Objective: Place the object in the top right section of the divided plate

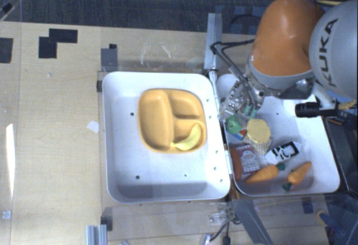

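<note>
A yellow divided plate (162, 118) sits in the left white bin (120, 143). Its large section is on the left and two smaller ones are on the right. A yellow banana (190, 139) lies in the lower right section, and the top right section (184, 105) holds nothing. My gripper (239, 104) hangs over the left part of the right bin (321, 157), just above a green object (235, 125) and beside a round yellow object (258, 132). I see nothing clearly held in it.
The right bin also holds two orange carrots (262, 173) (299, 172), a brown packet (245, 158) and a black-and-white item (285, 150). The bins' shared wall (221, 126) runs between the gripper and the plate. The large orange arm joint (285, 31) looms over the right bin's top.
</note>
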